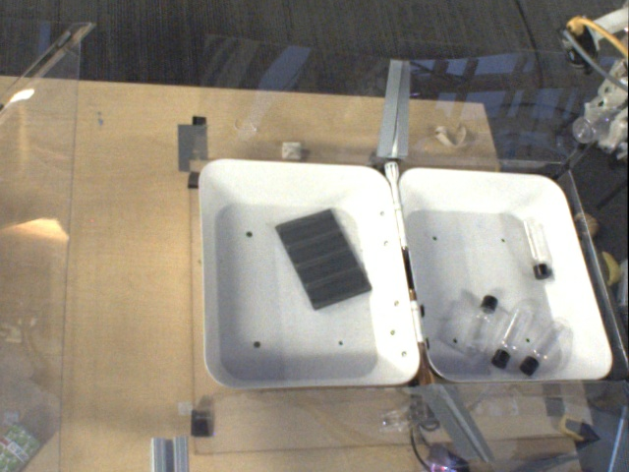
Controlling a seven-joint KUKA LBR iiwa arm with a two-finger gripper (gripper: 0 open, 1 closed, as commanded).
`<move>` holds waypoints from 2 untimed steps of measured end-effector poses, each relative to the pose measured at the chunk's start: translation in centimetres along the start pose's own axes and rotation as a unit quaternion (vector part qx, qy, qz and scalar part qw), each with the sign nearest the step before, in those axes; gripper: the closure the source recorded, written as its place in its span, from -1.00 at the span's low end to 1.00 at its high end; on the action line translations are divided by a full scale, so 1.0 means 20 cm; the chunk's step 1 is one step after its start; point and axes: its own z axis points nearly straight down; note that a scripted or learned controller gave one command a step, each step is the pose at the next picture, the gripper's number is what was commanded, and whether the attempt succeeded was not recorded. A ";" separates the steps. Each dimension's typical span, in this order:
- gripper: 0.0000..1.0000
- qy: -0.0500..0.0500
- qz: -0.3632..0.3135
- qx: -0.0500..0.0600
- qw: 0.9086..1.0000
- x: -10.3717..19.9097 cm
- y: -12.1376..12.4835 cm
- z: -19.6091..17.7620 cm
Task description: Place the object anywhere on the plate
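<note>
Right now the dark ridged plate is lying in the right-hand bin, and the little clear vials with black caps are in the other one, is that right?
Not quite: the sides are swapped. The camera view shows the dark ridged plate lying in the left-hand bin, turned at an angle, while the little clear vials with black caps are in the right-hand bin, mostly gathered toward its near corner.

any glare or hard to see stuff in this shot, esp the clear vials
In the camera view, a bright glare patch sits on the clear panel at left; the clear vials in the right bin nearly vanish against the white, with mainly their black caps reading; the dark grey plate in the left bin is sharp and high-contrast; soft shadow lines that bin's left inner wall.
</note>
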 end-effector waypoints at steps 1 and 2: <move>1.00 0.000 -0.002 0.001 1.000 0.01 -0.01 -0.05; 1.00 0.000 -0.005 0.003 1.000 0.01 -0.02 -0.09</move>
